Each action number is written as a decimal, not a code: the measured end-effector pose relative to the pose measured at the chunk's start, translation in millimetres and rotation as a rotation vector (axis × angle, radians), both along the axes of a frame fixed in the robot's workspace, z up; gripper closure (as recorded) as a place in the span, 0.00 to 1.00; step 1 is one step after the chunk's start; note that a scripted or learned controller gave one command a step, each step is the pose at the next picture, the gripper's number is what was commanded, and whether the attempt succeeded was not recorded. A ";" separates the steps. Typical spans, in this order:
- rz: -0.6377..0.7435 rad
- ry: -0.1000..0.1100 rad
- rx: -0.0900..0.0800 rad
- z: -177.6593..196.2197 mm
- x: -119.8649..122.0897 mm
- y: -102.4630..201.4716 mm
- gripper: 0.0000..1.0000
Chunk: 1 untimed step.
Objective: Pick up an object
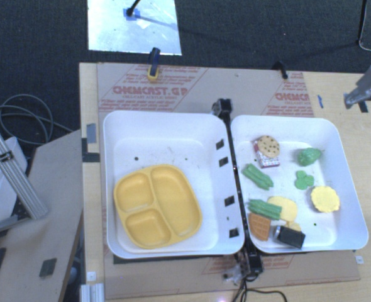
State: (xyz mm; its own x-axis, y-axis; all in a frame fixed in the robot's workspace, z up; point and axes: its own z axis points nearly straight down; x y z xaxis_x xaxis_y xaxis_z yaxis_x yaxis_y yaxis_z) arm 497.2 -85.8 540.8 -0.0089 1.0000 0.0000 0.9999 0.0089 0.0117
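Camera view: gripper (365, 92) at the right edge, over the bench past the far right corner of the right bin (348, 162), well apart from all objects; cannot tell how it is set.

Board (173, 87) under the bins printed "CHEMCAST" in red, repeated.

Right bin contents: cookie-print packet (266, 151) near the far left; green pod (256, 175) just below it; green pieces (309, 156) and (304, 180) to its right; yellow disc (324, 199); black block (290, 236) at the near wall.

Left bin (166, 128): yellow divided tray (156, 204), three compartments.
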 end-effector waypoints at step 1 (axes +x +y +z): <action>-0.005 0.007 -0.001 -5.2 2.2 -2.3 0.00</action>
State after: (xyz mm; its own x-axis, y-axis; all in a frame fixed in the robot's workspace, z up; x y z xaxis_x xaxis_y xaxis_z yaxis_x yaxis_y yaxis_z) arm 499.4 -88.1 535.6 -0.0044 1.0000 -0.0010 1.0000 0.0044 0.0045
